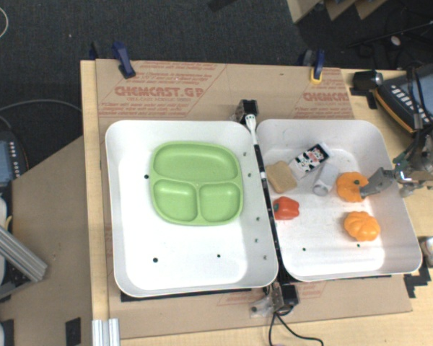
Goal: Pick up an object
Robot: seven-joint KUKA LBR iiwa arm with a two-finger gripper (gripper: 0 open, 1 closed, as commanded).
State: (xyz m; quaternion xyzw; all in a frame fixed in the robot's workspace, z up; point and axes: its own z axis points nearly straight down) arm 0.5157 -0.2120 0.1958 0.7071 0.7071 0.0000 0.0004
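Near edge of right bin (361, 269), with an orange pumpkin (361, 225) just inside; farther back, hand (372, 184) touching an orange fruit (349, 186), grip unclear.

Arm (426, 166) cropped at right edge

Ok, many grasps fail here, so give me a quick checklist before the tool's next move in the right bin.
1. Tool inside right bin: ok.
2. Tool right beside upper orange: ok.
3. Orange seen between the tool's tips: cannot tell.
4. Lower orange apart from tool: ok.
5. Red pepper sits against the bins' shared edge: not ok for easy grasping.
6. Green tray in left bin, away from the tool: ok.
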